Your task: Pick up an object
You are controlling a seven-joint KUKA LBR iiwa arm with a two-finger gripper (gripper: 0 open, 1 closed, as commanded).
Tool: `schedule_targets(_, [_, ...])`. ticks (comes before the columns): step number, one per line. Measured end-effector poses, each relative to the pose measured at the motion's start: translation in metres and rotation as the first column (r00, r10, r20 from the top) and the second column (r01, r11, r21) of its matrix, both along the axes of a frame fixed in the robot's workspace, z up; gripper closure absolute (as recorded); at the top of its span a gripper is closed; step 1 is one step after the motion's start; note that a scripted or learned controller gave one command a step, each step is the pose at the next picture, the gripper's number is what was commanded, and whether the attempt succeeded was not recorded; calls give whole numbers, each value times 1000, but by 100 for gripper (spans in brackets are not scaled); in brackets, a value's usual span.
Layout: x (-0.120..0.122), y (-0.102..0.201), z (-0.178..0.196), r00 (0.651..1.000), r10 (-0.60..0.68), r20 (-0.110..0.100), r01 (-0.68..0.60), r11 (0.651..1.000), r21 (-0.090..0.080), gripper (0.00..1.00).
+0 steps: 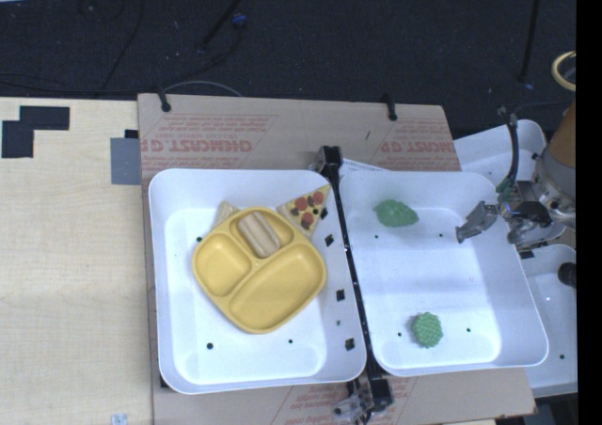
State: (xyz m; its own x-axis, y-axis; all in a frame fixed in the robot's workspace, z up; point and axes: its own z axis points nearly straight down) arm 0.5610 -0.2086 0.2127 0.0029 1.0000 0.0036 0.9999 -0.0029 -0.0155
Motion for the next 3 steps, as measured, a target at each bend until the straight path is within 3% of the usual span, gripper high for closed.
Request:
schedule_targets(1, [3,1,8,1000,3,13,-3,1000,-3,0])
schedule_targets(3, [9,3,-115,1000,3,8,-3,1000,-1,0])
